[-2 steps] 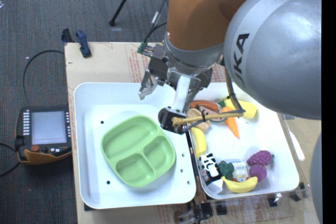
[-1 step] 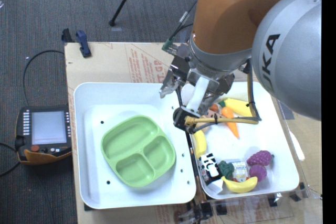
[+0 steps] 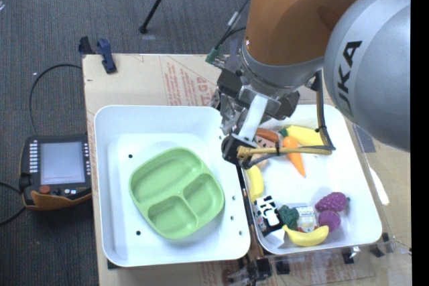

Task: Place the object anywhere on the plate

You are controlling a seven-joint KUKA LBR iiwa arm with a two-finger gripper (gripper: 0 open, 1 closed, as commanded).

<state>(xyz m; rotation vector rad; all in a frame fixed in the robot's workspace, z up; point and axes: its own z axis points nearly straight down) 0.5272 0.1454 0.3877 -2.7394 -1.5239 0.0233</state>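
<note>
My arm (image 3: 315,17) is reaching in over the bench (image 3: 167,77), hanging above the seam where the two white bins are meeting. My claw (image 3: 232,125) is pointing down at the far end of that seam, and I cannot tell whether it is open, closed or gripping anything.

The bin on the view's left (image 3: 107,144) is holding the green divided plate (image 3: 175,192), which is lying flat near its middle. The bin on the view's right (image 3: 365,211) is holding all the toys, and I cannot tell which one is the object. A carrot (image 3: 295,156) and a yellow banana (image 3: 305,135) are lying just beside my claw. A second banana (image 3: 253,181) is resting against the seam wall. Purple grapes (image 3: 332,207), a third banana (image 3: 307,236), a black-and-white block (image 3: 268,213) and a small carton (image 3: 306,216) are crowding the near corner.
</note>
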